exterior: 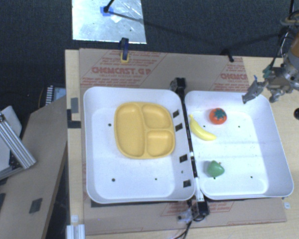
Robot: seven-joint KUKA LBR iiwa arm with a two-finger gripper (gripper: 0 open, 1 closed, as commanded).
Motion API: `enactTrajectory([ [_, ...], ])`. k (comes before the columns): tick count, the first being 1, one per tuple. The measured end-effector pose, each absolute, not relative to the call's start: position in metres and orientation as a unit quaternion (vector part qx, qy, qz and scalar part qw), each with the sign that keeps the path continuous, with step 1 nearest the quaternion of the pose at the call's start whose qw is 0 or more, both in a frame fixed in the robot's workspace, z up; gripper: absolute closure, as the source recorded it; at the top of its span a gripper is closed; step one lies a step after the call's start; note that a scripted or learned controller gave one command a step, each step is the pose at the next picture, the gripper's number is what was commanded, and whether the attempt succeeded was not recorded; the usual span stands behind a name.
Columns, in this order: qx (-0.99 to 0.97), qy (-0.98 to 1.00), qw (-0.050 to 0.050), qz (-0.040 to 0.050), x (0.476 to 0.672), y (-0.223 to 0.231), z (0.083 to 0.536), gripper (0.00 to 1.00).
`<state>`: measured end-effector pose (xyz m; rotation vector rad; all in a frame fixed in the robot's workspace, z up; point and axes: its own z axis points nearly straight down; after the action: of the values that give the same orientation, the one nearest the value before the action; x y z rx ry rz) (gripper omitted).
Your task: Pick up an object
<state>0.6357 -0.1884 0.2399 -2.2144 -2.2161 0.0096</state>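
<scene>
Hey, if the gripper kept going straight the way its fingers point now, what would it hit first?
The gripper points down toward the upper right corner of the right bin. It would probably meet that bin's rim or white floor first, well clear of the tomato. Depth is hard to judge from this slanted view.

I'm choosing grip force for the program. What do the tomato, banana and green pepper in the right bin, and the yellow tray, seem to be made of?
The tomato, banana and green pepper look like moulded plastic toy food: flat, saturated colour and smooth skin. The yellow tray looks like matte hard plastic, with three moulded compartments. The picture is too small to be sure.
</scene>
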Motion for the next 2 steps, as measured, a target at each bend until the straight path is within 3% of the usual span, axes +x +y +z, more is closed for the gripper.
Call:
enactTrajectory([
  [1, -0.706, -0.708, -0.001, -0.0004, 0.638, -0.188, 0.248, 0.00],
  [2, -0.706, -0.708, 0.000, 0.0002, 0.641, -0.188, 0.207, 0.00],
])
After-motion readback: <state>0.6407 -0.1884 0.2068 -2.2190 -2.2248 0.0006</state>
